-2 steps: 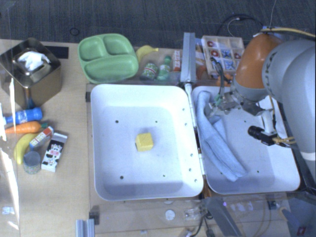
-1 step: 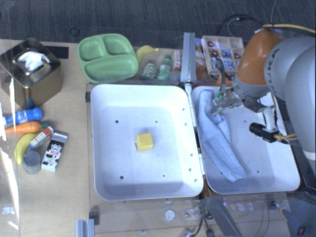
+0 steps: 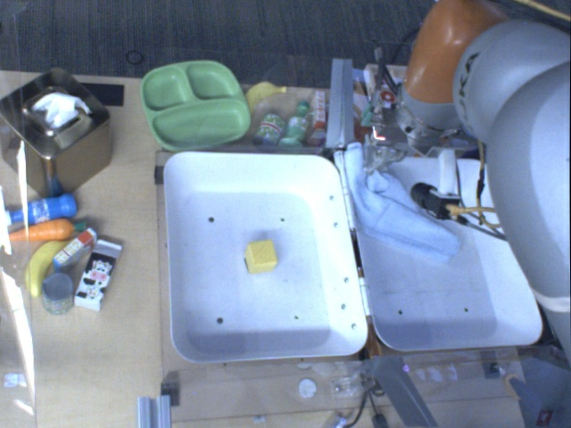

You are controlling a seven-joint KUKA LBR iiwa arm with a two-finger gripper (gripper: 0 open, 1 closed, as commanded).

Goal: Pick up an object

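A small yellow block (image 3: 261,257) lies near the middle of the left bin (image 3: 192,328). A pale blue cloth (image 3: 397,221) is crumpled in the far left part of the right bin (image 3: 464,324), one end bunched up against the wall between the bins. My gripper (image 3: 378,156) hangs over that bunched far end of the cloth, down at or just above the fabric. The grey arm with its orange band reaches in from the right and covers the right bin's far right corner.
Behind the left bin sit a green divided plate (image 3: 196,103), a yellow item (image 3: 263,93) and some small bottles (image 3: 290,126). On the bench at left are a brown box (image 3: 61,136), a blue bottle (image 3: 40,209), a carrot (image 3: 45,231), a banana (image 3: 37,266) and a can (image 3: 57,292).
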